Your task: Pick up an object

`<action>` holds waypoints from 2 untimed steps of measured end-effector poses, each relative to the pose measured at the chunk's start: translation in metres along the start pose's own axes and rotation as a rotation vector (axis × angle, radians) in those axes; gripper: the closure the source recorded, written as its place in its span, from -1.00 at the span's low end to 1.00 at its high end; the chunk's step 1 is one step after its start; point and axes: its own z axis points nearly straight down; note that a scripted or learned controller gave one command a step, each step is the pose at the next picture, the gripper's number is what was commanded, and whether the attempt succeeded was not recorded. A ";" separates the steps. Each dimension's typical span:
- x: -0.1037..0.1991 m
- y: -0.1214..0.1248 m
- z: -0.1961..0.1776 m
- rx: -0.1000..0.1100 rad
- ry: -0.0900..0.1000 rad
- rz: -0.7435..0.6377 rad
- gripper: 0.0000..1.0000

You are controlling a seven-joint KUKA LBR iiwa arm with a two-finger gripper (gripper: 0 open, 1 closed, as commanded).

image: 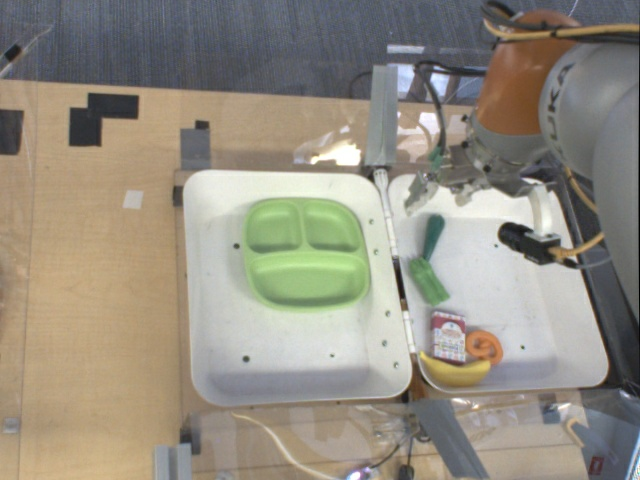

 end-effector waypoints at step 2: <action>-0.048 0.016 -0.033 -0.001 -0.001 0.266 -1.00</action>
